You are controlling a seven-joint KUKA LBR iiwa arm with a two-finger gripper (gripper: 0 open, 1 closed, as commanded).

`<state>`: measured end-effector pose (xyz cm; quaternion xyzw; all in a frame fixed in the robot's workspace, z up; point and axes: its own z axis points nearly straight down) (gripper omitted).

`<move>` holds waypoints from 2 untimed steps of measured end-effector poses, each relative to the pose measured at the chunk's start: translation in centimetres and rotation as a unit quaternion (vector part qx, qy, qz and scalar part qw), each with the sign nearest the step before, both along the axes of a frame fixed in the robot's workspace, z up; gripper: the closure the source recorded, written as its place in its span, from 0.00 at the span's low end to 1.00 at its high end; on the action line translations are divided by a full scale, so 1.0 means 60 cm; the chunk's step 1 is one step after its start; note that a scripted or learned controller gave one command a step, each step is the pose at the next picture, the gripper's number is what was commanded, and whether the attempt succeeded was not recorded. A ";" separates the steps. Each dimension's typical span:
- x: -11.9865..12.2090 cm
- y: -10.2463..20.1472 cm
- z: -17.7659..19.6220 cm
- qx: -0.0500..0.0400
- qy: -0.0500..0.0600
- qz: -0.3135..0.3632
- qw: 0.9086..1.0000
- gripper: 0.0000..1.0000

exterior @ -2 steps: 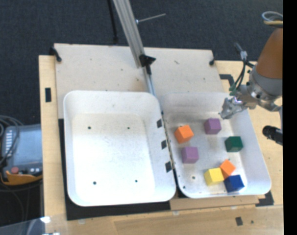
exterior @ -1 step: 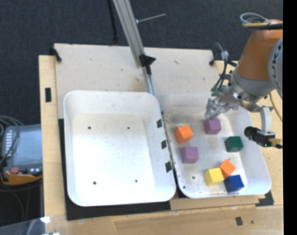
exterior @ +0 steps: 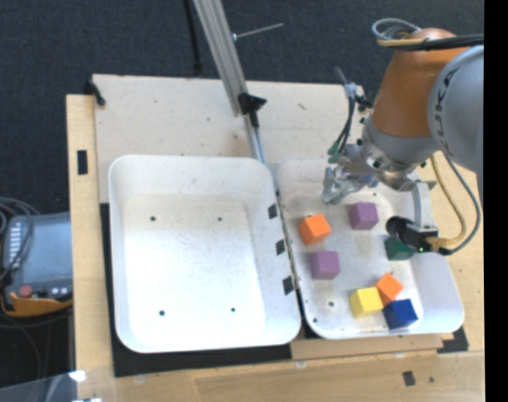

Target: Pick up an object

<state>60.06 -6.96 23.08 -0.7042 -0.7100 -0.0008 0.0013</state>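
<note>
A single fixed camera sits above the pale wooden bench (exterior: pixel 178 107) and looks down on it at a slant, from far enough off to take in both shallow white plastic bins and a margin of dark carpeted floor (exterior: pixel 61 32) beyond the bench's far and left edges. The left-hand white bin (exterior: pixel 120 224) lies near the middle of the view, and the right-hand white bin (exterior: pixel 443 308) lies toward the right side. The bench's near edge runs along the bottom of the view, its far edge across the upper third. The grey arm with the orange band (exterior: pixel 413 90) comes in from the right, over the right-hand bin's far corner.
</note>
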 end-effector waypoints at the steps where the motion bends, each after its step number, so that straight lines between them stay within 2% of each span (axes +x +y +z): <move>1: 0.001 0.102 0.015 -0.001 -0.002 0.001 1.000 1.00; 2: 0.009 0.188 -0.003 -0.001 0.000 -0.001 1.000 1.00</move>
